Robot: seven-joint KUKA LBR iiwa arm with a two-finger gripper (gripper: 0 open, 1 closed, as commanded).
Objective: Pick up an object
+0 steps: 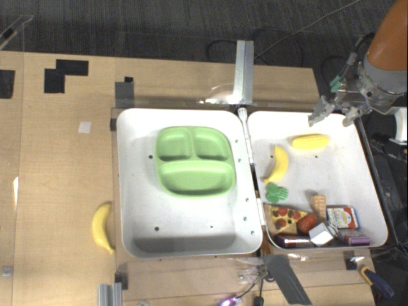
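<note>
My gripper (334, 112) hangs open above the far right corner of the right bin (357, 171), with nothing between its fingers. Just below it lies a yellow lemon-shaped piece (310, 142). A banana (278, 162) lies to the left of that, near the bin's left wall. Along the near edge sit a green leafy toy (276, 192), a pizza slice (287, 219), a red piece (308, 222), a brown stick (317, 204), a small red and white box (342, 217), a white block (320, 235) and a purple marker (357, 240).
The left bin (137, 190) holds a green divided plate (194, 160). Outside the bins, a second banana (102, 226) lies on the wooden bench at the left. A metal post (244, 72) stands behind the bins' shared wall.
</note>
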